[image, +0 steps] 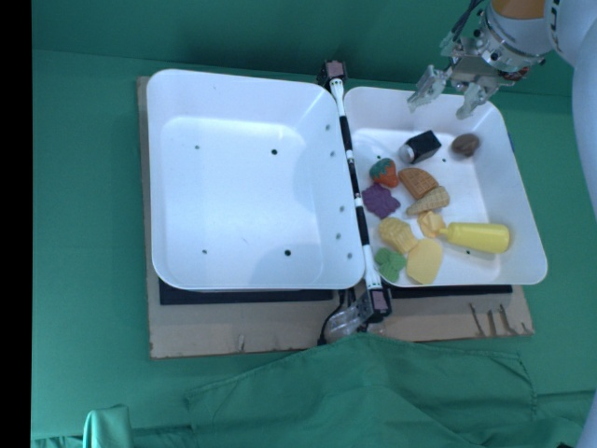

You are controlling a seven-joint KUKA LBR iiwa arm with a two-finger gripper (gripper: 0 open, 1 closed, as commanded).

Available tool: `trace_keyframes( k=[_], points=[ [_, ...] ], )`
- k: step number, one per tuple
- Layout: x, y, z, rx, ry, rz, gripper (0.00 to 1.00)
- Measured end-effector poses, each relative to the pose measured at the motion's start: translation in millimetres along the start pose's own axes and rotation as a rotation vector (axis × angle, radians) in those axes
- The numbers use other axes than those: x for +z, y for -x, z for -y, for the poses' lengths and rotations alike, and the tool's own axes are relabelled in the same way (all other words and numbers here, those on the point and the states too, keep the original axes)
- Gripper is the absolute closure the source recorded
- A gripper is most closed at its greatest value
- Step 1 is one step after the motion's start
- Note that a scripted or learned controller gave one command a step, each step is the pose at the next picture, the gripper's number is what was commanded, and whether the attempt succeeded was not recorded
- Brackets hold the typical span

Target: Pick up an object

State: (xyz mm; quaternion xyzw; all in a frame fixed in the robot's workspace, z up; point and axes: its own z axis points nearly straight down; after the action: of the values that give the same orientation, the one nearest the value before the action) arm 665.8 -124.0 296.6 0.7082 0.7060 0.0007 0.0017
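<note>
A: Camera view first: which thing is nearest for the pick?
B: The black block (421,146), lying in the right bin (522,259) toward its twelve o'clock rim, with a brown nut-like piece (465,144) just beside it at three o'clock.
A: And the gripper (448,93)?
B: Above the rim at twelve o'clock of the block, fingers spread wide, nothing between them.
A: So, the step?
B: Approach, I'd judge. Next it must drop toward six o'clock, straddle the block, then close, steering clear of the orange wedge (418,182)
</note>
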Motion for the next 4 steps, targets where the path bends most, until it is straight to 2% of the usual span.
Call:
trace_keyframes(
  k=[1, 3, 4],
  points=[
    [0, 0, 0, 0.000, 0.000, 0.000, 0.00],
    [89, 6, -9, 0.001, -0.005, 0.001, 0.00],
    [113, 8, -11, 0.000, 0.004, 0.002, 0.00]
  ],
)
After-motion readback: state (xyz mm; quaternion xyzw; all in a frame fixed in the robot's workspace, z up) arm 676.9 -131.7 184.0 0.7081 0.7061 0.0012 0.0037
